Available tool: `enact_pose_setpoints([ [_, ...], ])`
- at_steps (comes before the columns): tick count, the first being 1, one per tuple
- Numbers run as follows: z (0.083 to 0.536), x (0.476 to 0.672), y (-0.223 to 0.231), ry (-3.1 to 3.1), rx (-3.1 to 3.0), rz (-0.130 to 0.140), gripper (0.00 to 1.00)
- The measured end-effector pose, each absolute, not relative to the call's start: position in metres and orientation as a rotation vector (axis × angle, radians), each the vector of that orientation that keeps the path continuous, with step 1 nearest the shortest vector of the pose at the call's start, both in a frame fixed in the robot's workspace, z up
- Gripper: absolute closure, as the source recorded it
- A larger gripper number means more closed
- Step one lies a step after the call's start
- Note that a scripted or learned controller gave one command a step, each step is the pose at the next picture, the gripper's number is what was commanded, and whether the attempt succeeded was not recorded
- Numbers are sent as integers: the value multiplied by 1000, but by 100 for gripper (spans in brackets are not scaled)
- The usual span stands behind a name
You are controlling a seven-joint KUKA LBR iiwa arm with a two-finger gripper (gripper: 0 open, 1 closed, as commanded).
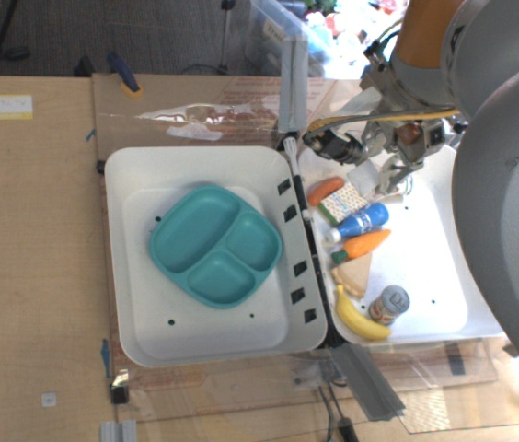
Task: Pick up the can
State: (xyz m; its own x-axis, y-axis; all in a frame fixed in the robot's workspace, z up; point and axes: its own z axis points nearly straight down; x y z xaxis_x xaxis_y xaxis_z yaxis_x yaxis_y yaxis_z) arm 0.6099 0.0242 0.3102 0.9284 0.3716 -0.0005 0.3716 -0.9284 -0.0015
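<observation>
Camera view:
Can (388, 305): lying in the right bin (444, 247), near its front edge, grey top facing up toward the camera, touching the banana (359, 317); its label is showing red and dark patches, but no writing is reading clearly.
End effector (390, 175): hanging over the rear part of the right bin, well apart from the can; whether it is clenched or released, I cannot tell.
Arm (480, 63): reaching in from the right, its orange band sitting above the wrist.
Blue bottle (363, 220): lying between a patterned box (342, 205) and a carrot (366, 243); its white label is too small to read.
Box: green and white print, no words legible.
Wedge (355, 274): a tan piece lying just behind the banana.
Left bin (140, 201): holding a teal divided plate (213, 244).
Bench (29, 247): carrying both bins side by side.
</observation>
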Motion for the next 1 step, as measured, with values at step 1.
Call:
enact_pose_setpoints([
  [1,200,478,36,-659,-3069,7,100],
])
